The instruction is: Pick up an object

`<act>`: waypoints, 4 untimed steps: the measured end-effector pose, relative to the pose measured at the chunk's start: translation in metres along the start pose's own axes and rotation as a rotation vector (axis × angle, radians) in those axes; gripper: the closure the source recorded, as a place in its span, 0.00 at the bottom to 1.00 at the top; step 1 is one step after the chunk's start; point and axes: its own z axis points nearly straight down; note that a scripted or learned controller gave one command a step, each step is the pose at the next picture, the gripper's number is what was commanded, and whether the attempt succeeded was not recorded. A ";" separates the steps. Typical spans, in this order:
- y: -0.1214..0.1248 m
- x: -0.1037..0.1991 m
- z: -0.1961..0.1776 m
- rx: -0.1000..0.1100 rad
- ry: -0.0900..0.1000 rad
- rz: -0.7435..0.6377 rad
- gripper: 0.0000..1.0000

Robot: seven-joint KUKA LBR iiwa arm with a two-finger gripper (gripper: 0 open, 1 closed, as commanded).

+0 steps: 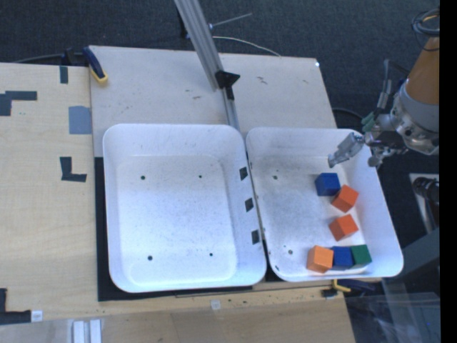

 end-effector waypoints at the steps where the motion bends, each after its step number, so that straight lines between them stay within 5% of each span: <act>1: 0.011 -0.040 0.119 0.008 0.000 0.003 0.00; 2: 0.099 -0.031 0.201 0.001 0.001 -0.003 0.00; 4: 0.019 0.002 0.196 0.003 0.000 0.002 0.00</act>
